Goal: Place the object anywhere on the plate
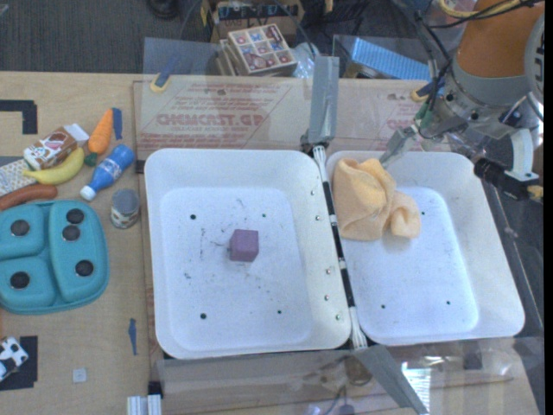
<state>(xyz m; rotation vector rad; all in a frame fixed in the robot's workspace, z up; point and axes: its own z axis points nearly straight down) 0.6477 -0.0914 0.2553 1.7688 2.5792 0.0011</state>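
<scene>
**Arm poised at the back edge, no plate yet in play**

The gripper [399, 145] hung over the back edge of the right bin [484, 318], right at the top of the yellow cloth [373, 199], which lay bunched in that bin's back left corner. Nothing showed between the fingers; how wide they stood, I could not tell. Over in the left bin [173, 318], a small purple block [244, 245] sat alone near the middle. Which of the two was meant as the object was a guess; the cloth, being nearest the gripper, seemed likelier. No plate could be picked out. To do it well: come down on the cloth's thickest fold, pinch deep, and lift straight so it clears the rim.
</scene>
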